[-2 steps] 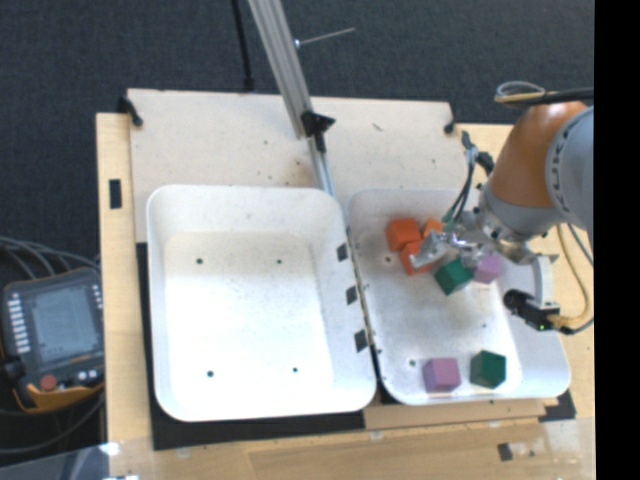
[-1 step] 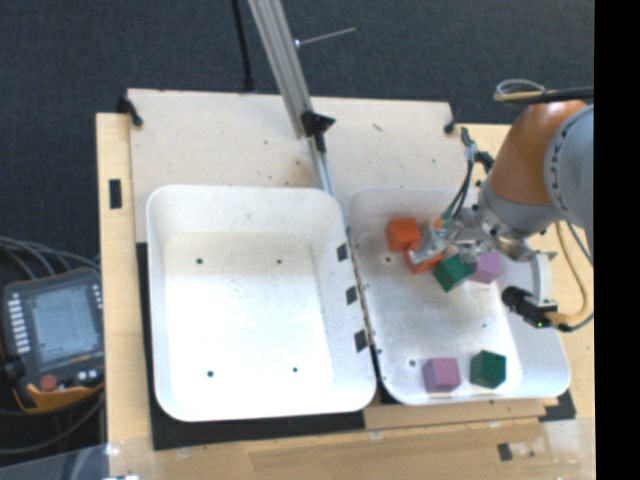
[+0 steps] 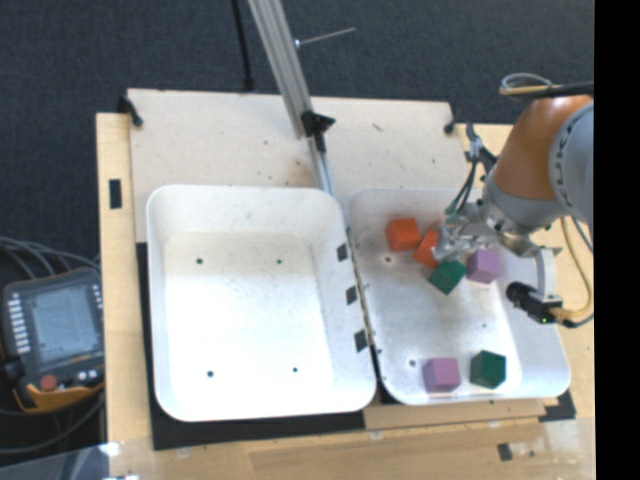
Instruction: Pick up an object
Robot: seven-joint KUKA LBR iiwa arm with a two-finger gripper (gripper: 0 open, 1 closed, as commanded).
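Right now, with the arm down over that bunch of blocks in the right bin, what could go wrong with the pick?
1. The gripper sits amid a tight cluster: green block, orange block, a second orange block and purple block. It may catch two or nudge neighbours away.
2. The green block looks tilted, so it could slip.
3. The cluster lies near the right bin's far wall, leaving little room.

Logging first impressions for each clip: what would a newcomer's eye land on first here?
The grey arm with its orange band reaching in from the right, its claw down among a cluster of blocks in the right bin: orange block, green block, purple block. Another purple and green pair sits near that bin's front edge.
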